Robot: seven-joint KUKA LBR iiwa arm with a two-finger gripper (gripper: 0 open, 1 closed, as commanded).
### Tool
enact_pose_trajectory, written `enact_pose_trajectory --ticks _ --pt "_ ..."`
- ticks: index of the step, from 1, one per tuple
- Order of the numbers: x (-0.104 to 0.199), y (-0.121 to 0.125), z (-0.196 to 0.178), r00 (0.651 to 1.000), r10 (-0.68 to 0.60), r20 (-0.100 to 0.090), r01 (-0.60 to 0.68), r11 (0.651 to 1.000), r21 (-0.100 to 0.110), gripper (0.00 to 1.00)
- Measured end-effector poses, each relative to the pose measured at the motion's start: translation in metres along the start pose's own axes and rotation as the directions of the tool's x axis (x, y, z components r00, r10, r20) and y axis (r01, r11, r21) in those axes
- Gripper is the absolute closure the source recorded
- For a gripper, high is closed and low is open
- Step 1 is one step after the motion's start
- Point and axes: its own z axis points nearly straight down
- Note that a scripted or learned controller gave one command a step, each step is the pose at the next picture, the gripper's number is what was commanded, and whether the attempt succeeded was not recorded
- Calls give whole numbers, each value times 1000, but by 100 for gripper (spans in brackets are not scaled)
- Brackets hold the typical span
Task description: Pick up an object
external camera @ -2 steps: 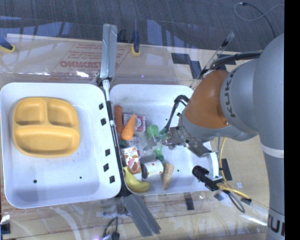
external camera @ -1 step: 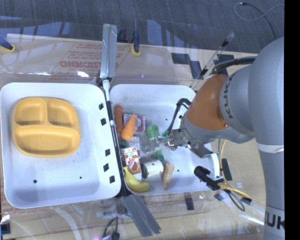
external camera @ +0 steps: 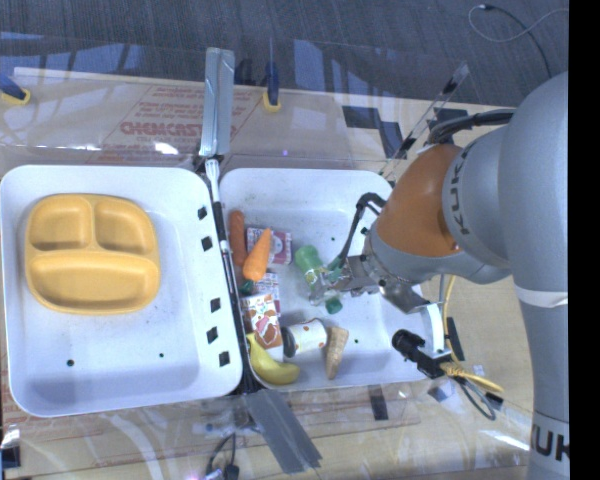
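Gripper [external camera: 327,280]: low in right bin [external camera: 310,183], at green object [external camera: 308,259]. Finger state: cannot tell. Advice: centre on one item, clear of the neighbouring cone [external camera: 336,352], before lifting.

My arm's casing is smooth grey shell with a soft sheen, and the orange band [external camera: 425,208] above my wrist looks like glossy painted plastic. My small metal-looking claw [external camera: 325,283] glints dully among the clutter. The two shallow white plastic bins [external camera: 40,388] are smooth and faintly shiny, catching light along their rims. In the left one, the yellow three-compartment plastic tray [external camera: 92,251] has a satiny, moulded finish. The orange plastic carrot [external camera: 257,253] and the yellow plastic banana [external camera: 270,366] look smooth and slightly waxy. The printed paper-like packet [external camera: 264,313] seems glossy. The green rounded plastic piece [external camera: 308,260] is smooth. The tan cone [external camera: 336,351] appears matt.
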Motion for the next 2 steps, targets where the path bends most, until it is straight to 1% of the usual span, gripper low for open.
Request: enact_pose_trajectory --ticks 1,2 --pt "118 8 -91 998 63 2 -62 998 -5 100" --pt "101 65 -115 963 271 1 -271 963 -5 100"
